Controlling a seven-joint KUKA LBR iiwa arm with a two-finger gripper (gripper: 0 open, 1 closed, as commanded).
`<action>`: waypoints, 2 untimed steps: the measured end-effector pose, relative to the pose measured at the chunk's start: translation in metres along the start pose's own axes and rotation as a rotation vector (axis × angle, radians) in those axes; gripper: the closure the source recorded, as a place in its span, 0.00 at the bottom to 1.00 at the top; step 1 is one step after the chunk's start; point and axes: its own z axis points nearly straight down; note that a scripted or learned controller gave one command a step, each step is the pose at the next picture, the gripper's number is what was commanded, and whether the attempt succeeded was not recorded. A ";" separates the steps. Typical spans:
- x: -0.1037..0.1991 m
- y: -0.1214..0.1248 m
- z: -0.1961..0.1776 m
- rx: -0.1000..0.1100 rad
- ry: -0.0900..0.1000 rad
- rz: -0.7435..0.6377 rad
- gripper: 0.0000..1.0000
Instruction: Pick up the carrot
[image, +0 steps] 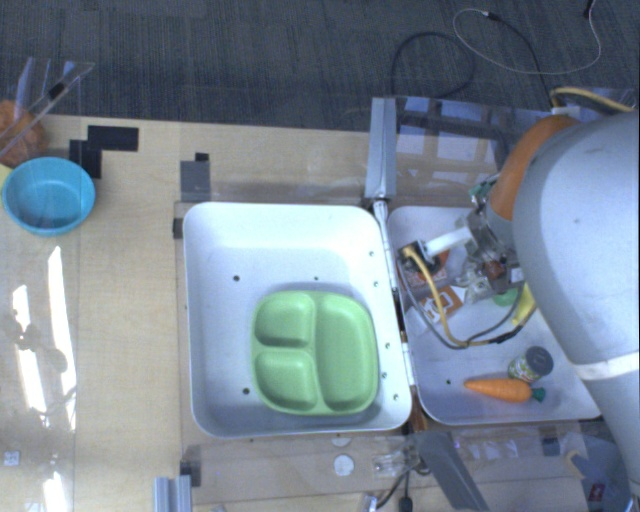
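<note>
The carrot (498, 389) is orange with a small green end and lies flat near the front of the right bin (440, 400). My gripper (462, 275) hangs over the middle of that bin, behind the carrot and a little to its left, clearly apart from it. Cables loop around the gripper and hide its tip. The grey arm with its orange band (520, 165) covers the bin's right side.
A green divided plate (315, 352) sits in the left bin (220, 260). A small dark-capped jar (530, 365) stands just behind the carrot, and a yellow banana-like piece (520, 305) lies beside the arm. A blue bowl (48, 196) rests on the bench at far left.
</note>
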 end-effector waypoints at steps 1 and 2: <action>0.004 0.062 -0.059 0.005 -0.012 0.041 1.00; 0.004 0.062 -0.058 0.005 -0.012 0.040 0.00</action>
